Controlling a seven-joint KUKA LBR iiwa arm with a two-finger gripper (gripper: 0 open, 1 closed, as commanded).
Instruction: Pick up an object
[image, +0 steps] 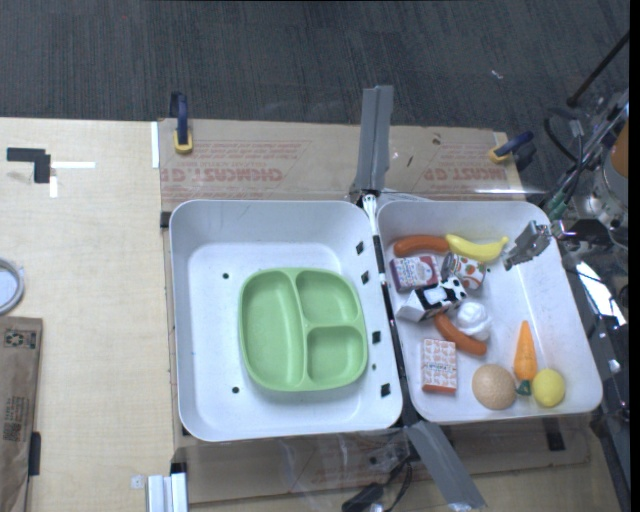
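**Claw hovering at right bin's upper right, nothing in it**

Gripper (527, 245) is sitting over the upper right of the right bin (560, 300), coming in from the right edge. Fingers are reading slightly apart, nothing between them.

Relative to the claw:
- Banana (476, 246) is lying just to its left, closest item, not touching.
- Sausage (421, 244) is lying further left, past the banana.
- Small red-and-white cartons (415, 272) are sitting below-left, with a black-and-white toy (441, 294) under them.
- Carrot (525, 349) is lying below the claw, tip pointing up.
- Lemon (548, 387) and brown egg-shaped ball (493, 386) are sitting further below, near the bin's front wall.
- Orange carton (439, 364) is lying below-left.

Left bin (200, 300) is holding a green divided plate (303, 329), well left of the claw.
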